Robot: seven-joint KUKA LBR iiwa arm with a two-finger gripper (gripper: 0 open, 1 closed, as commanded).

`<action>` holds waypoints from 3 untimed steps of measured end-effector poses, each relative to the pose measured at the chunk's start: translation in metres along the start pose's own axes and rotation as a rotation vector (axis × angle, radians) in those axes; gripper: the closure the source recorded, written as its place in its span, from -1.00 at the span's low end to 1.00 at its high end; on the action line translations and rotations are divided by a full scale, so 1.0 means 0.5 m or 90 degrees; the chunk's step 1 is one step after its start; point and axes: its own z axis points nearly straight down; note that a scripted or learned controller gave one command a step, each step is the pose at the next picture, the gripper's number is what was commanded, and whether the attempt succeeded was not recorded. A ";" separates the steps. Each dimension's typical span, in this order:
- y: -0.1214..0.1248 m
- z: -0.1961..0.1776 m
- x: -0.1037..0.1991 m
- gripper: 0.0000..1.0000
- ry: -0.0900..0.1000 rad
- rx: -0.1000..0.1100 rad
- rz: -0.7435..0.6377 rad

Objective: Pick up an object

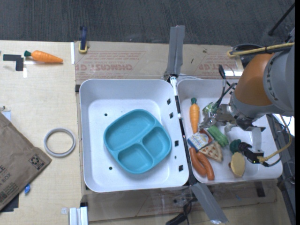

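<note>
The right bin (274, 172) holds several toy foods. An orange carrot (194, 117) lies upright along its left side, with a green piece (218, 136), a waffle wedge (212, 152), a small printed card (198, 140) and red sausages (202, 163) below it. A yellow pear-like piece (237, 165) and a dark green item (235, 146) lie further right. My gripper (209, 117) hangs low over the bin's middle, just right of the carrot and above the green piece. Nothing is visibly held in it.
The left bin (93, 125) holds a blue divided plate (137, 140). On the bench to the left lie a second carrot (43, 56), a tape ring (59, 141) and a brown cardboard box (16, 163). Black cables (225, 86) trail by the arm's wrist.
</note>
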 end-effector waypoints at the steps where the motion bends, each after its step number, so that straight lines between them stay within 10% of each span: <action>1: 0.012 -0.192 0.063 -1.00 0.001 0.005 -0.221; 2: 0.044 -0.206 0.052 -1.00 0.001 0.005 -0.184; 3: 0.123 -0.052 0.007 -1.00 -0.006 -0.017 -0.137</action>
